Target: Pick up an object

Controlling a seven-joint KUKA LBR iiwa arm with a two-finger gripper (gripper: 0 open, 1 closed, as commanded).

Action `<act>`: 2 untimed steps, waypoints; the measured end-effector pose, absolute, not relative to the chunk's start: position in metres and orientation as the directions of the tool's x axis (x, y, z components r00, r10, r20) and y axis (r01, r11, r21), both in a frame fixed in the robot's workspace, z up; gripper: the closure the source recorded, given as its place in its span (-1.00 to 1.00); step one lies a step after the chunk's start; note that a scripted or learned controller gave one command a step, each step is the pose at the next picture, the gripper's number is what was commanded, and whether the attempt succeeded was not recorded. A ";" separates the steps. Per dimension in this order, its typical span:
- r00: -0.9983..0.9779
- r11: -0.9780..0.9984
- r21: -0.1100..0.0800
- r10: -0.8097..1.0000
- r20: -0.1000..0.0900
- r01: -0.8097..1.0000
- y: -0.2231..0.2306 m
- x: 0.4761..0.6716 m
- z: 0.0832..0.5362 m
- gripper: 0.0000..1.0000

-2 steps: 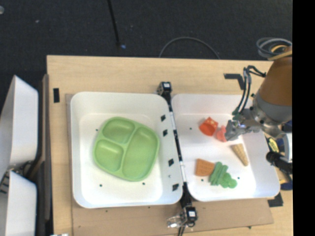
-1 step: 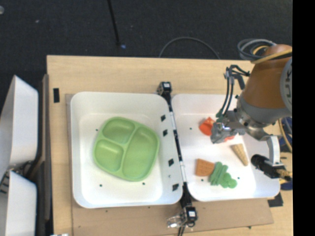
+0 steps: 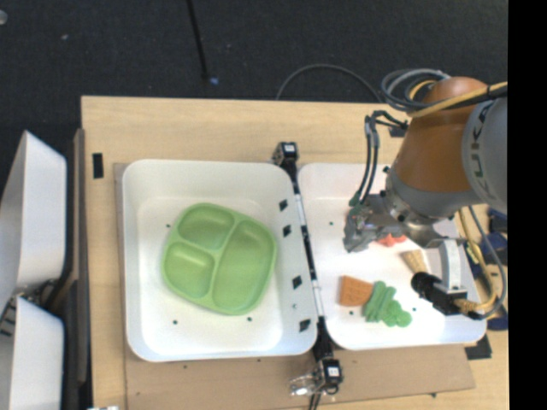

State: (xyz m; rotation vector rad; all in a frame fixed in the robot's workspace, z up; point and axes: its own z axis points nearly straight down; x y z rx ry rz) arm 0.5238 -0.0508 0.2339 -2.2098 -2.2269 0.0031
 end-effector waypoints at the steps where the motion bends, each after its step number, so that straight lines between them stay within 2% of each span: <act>1: -0.008 0.008 -0.006 1.000 0.000 1.000 0.003 0.518 0.223 1.00; 2: -0.009 0.009 -0.004 1.000 0.000 1.000 0.056 0.524 0.233 1.00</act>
